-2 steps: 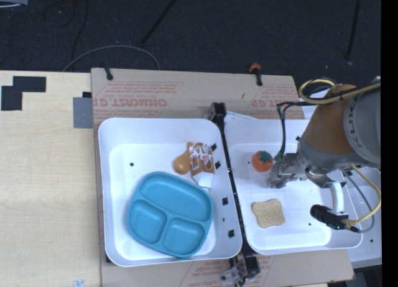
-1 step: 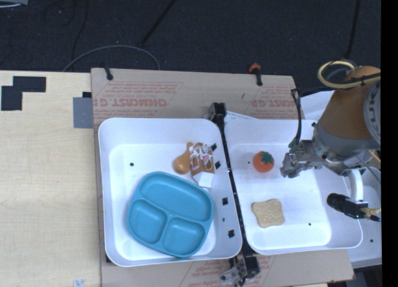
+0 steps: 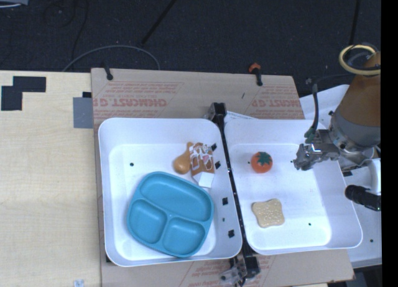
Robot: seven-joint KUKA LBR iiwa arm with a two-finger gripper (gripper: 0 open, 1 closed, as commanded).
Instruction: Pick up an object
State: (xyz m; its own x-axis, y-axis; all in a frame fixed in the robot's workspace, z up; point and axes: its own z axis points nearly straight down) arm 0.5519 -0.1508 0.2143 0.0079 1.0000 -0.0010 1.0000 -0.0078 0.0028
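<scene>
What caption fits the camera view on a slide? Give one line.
Gripper hovers in right bin near tomato and cracker; blue tray fills left bin.

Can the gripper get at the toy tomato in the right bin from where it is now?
Probably yes: the gripper hangs over the same right bin, and nothing lies between it and the toy tomato.

Dark carpet floor (image 3: 186, 18) with cables beyond a pale wooden bench (image 3: 43, 186)
</scene>
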